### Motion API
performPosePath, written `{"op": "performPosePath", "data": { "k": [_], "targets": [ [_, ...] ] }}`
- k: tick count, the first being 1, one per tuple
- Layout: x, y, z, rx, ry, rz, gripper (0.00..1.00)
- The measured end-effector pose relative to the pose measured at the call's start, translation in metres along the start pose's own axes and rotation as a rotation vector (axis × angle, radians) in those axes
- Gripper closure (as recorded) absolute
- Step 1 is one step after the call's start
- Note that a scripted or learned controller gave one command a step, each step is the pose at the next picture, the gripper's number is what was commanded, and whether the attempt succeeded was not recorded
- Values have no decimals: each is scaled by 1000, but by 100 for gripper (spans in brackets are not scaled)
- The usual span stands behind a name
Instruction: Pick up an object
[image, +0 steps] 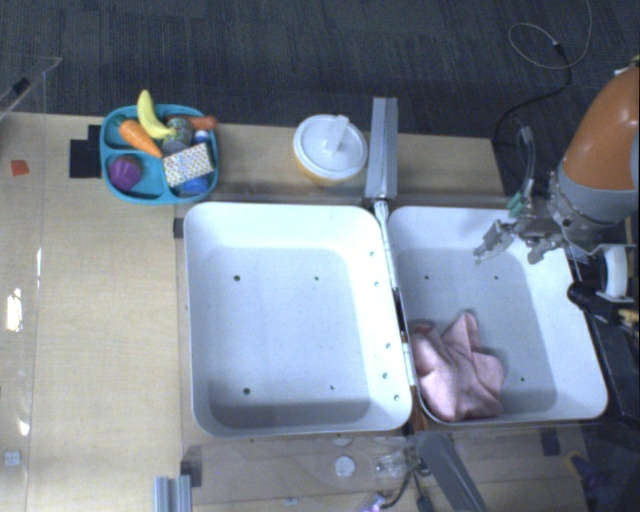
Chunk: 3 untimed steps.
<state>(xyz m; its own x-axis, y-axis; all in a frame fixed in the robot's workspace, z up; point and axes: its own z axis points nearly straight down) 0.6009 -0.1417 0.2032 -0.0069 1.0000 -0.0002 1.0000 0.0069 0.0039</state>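
We see a light wooden worktop (90, 330). Two white bins sit on it side by side, the left bin (290, 320) and the right bin (500, 310). Behind them sit a blue tray (158, 155) and a white lidded cup (330, 148).

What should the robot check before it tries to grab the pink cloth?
1. Something to pick: pink cloth lies crumpled in the right bin, near its front left corner. Ok.
2. Gripper above the cloth: it sits over the bin's back right part, apart from the cloth. Not ok.
3. Path to the cloth: bare bin floor between them. Ok.
4. Jaws ready: cannot tell.
5. Cloth clear of the bin wall: it lies against the left wall. Not ok.
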Motion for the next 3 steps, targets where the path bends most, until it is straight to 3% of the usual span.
{"op": "performPosePath", "data": {
  "k": [1, 2, 3],
  "targets": [
    [54, -52, 108, -5, 0, -93, 0],
    [23, -88, 66, -4, -1, -274, 0],
    [48, -99, 110, -18, -7, -326, 0]
  ]
}}
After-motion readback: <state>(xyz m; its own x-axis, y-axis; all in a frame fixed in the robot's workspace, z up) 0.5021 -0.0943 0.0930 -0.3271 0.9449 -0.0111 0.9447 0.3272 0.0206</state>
